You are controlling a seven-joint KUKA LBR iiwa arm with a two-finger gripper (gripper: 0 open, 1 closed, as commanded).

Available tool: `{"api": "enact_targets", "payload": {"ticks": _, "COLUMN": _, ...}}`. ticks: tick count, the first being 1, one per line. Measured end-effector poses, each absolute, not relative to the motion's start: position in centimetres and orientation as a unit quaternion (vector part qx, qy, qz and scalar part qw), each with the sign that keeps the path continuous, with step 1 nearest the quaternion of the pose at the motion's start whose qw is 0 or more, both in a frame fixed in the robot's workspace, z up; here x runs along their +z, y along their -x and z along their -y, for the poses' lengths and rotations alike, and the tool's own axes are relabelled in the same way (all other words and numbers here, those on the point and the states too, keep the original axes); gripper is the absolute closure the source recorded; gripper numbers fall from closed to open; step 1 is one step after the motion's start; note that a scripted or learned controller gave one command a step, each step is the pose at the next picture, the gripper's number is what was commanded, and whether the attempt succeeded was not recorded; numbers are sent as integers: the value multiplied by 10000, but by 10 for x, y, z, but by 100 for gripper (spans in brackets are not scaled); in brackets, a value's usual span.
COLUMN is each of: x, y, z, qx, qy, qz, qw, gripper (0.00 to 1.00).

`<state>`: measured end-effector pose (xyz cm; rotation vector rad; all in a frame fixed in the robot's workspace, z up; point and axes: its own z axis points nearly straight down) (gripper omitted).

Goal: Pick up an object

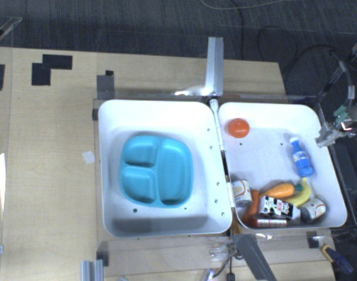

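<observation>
Jaws [337, 127] of mine sit at the far right edge of the frame, over the rim of the right bin [266, 113]; whether they are wide or narrow I cannot tell. Clustered in that bin's lower right corner lie a banana [304, 194], carrot [278, 190] and small cans, a blue bottle [301, 158] above them, an orange ball [238, 127] upper left. Left bin [108, 157] carries a blue divided plate [156, 170].

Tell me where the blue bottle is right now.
In the camera view, the blue bottle lies in the right bin, near its right wall, just above the banana and well to the right of the orange ball.
</observation>
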<state>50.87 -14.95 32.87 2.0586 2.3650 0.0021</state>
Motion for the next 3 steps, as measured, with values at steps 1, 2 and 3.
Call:
{"api": "enact_targets", "payload": {"ticks": 1, "x": 299, "y": -543, "z": 148, "qx": 1, "qy": -6130, "qz": -7900, "qw": 17, "gripper": 100}}
{"api": "enact_targets", "payload": {"ticks": 2, "x": 310, "y": -546, "z": 147, "qx": 7, "qy": -6103, "qz": -7921, "qw": 44, "gripper": 100}}
{"api": "enact_targets", "payload": {"ticks": 3, "x": 281, "y": -600, "z": 145, "qx": 4, "qy": -5474, "qz": -8369, "qw": 28, "gripper": 100}}
